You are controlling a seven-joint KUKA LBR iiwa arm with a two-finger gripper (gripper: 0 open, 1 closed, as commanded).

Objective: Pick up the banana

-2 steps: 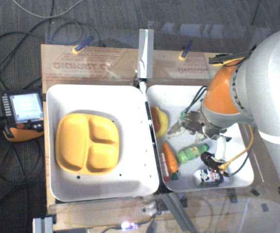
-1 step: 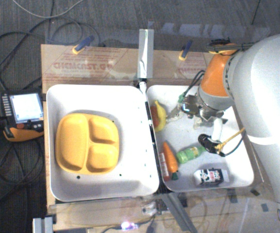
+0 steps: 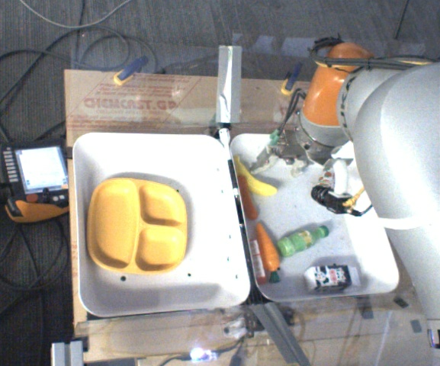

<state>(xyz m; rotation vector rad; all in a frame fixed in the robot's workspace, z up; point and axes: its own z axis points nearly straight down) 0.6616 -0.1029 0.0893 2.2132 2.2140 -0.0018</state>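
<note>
Arm [image 3: 403, 128] over right bin [image 3: 372, 280]; fingers [image 3: 269, 157] just above banana [image 3: 255, 181], state unclear.

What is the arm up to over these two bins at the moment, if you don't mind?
The arm's gripper hangs over the far end of the right bin, just beside the banana, which lies on the bin floor. A carrot, a green bottle and a small carton lie nearer. The left bin holds a yellow divided tray.
</note>
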